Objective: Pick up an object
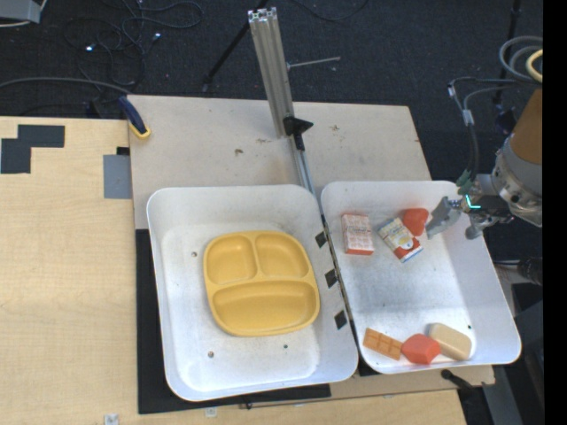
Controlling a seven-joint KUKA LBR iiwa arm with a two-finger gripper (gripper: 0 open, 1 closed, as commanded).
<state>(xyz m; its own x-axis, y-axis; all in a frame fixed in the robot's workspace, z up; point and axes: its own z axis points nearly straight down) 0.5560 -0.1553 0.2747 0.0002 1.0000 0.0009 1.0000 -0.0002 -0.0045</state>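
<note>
Camera view: the gripper (457, 216) hovers with fingers spread and empty over the right bin (483, 277), near its far right edge. Step in hand: approach. Nearest candidates, a small carton (400, 238) and red object (414, 219), lie just beside it; next, descend and close.

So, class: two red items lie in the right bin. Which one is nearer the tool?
The red piece at the bin's far end, beside the small carton, is nearer the tool. The other red item lies at the near end between the waffle and the bread.
</note>
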